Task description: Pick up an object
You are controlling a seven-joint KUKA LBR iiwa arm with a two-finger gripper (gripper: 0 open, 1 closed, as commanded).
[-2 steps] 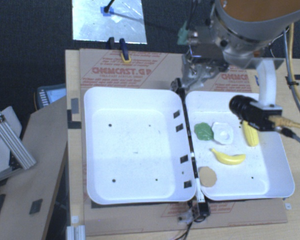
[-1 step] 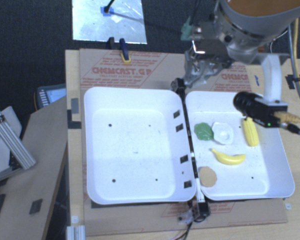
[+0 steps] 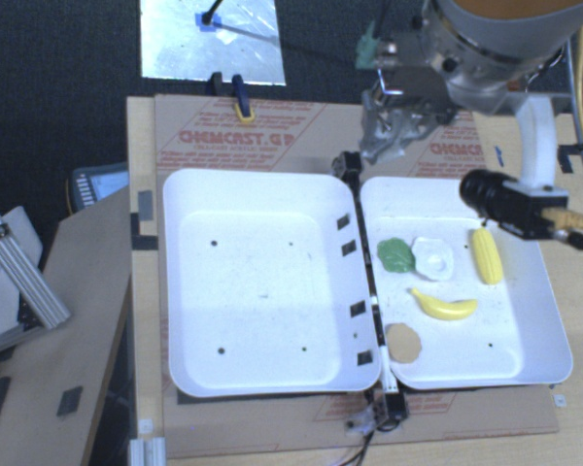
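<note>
The right bin [image 3: 534,348] holds several small items. A green leafy piece [image 3: 396,255] lies next to a white fried-egg shape [image 3: 433,258]. A yellow corn cob [image 3: 486,255] lies to their right, a yellow banana [image 3: 445,306] below them, and a round tan cookie [image 3: 403,343] near the bin's front left corner. My gripper [image 3: 384,136] hangs above the back edge where the two bins meet, well apart from every item. Nothing shows in its grasp.
The left bin [image 3: 185,260] sits beside the right one on a cardboard sheet [image 3: 272,134]. A black cylindrical device [image 3: 505,202] on a white bracket reaches over the right bin's back right. A foil sheet [image 3: 214,22] lies behind the bench.
</note>
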